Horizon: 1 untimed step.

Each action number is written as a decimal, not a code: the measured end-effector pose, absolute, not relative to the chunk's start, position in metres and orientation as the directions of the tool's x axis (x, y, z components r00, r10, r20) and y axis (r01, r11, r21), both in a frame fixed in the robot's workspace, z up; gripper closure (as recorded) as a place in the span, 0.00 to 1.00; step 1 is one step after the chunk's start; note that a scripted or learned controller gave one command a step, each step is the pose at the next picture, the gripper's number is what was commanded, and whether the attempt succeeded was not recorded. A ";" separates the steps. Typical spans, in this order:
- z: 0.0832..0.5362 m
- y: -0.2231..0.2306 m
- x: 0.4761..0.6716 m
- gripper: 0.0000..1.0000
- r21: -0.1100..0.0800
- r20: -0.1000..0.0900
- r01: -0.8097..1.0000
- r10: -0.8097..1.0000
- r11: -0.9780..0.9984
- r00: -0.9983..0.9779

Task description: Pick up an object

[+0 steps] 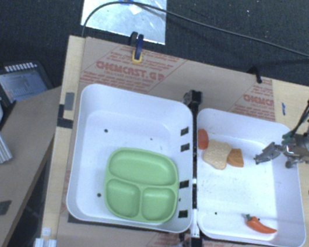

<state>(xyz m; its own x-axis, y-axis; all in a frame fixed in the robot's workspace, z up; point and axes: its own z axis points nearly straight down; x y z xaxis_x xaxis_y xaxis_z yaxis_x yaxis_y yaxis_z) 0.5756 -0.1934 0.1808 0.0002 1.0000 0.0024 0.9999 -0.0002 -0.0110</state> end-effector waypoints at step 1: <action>0.188 -0.193 0.579 0.00 0.001 0.000 1.000 1.000 0.003 -0.003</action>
